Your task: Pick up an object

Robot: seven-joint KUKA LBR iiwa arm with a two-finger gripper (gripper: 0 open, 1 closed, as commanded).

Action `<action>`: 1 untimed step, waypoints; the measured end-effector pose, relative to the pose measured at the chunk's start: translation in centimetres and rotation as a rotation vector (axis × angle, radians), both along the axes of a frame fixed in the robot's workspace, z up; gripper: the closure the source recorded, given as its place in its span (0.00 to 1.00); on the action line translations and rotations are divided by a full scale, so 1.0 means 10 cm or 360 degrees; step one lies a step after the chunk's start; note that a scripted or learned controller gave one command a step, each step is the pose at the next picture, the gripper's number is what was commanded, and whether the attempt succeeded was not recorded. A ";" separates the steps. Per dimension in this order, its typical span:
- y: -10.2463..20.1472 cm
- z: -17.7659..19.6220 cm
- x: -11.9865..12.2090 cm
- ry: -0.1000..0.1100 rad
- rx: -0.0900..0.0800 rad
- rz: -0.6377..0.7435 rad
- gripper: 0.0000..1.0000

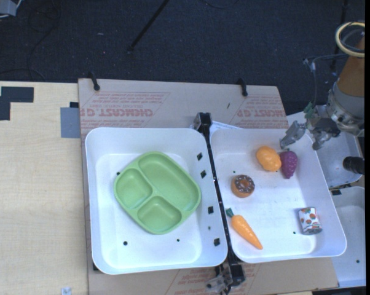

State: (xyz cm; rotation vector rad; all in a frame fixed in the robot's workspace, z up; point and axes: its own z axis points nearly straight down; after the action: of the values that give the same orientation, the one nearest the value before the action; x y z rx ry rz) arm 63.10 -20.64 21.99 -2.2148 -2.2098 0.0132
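I see jaws spread, holding nothing, gripper (305,134) above grape (289,163); I'd centre over it, then drop straight.

A green divided plate (157,192) lay in the left white bin (105,141). Brown printed cardboard (142,106) sat beneath both bins on the pale wooden counter (31,195).

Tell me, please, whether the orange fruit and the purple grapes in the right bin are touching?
Touching. In the camera view the orange fruit and the purple grapes sit side by side with their edges meeting and no white bin floor between them.
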 end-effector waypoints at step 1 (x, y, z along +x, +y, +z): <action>0.00 0.09 0.03 -0.0022 -0.0005 0.0004 0.00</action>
State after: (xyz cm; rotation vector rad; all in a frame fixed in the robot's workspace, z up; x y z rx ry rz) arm 63.36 -20.62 22.88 -2.2209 -2.2210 0.0012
